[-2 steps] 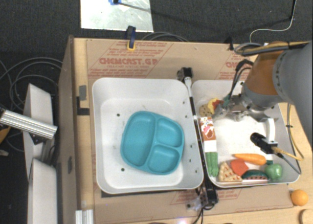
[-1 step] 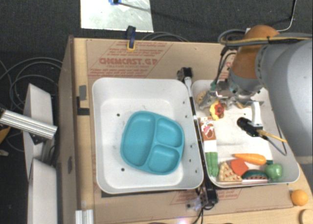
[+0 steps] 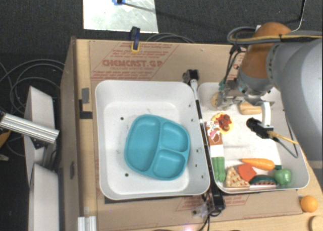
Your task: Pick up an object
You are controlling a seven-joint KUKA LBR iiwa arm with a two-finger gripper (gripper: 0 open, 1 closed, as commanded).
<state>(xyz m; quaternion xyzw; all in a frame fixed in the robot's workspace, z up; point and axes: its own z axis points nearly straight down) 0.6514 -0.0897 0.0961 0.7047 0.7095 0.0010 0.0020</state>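
Tapering orange carrot, perhaps plastic

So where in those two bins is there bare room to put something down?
The left bin has the most: white floor all round the blue plate, widest by the far wall. The right bin has one bare patch mid-floor, between the carrot and the gripper. Its near end is crowded with toy food; the gripper hangs over its far end.
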